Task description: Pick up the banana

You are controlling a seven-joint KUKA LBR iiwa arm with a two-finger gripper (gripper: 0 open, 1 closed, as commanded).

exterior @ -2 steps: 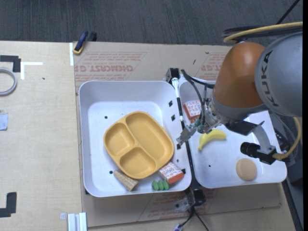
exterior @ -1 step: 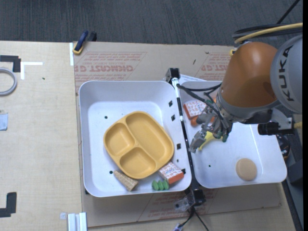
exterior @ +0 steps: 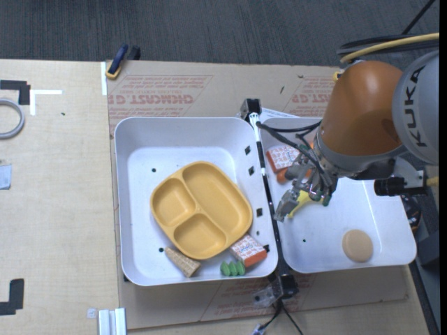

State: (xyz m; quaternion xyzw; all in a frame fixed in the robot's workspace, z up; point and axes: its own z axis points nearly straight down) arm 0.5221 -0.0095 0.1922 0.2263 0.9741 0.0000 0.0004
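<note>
Overhead, camera view: gripper (exterior: 292, 204) low in right bin (exterior: 391, 257), near its left wall, fingers clenched on yellow banana (exterior: 299, 197). Red-white packet (exterior: 281, 158) at 12 o'clock from gripper, just beside. Tan round piece (exterior: 357, 246) at 4 o'clock, well apart; bare floor between. Left bin (exterior: 133, 187): yellow divided plate (exterior: 201, 209) centre, small items along 6 o'clock edge.

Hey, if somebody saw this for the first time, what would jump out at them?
First the arm's big orange band, looming over the right bin. Next the yellow divided plate lying in the middle of the left bin. Below the band, the gripper hangs near the bins' shared wall with something yellow at its tip.
</note>
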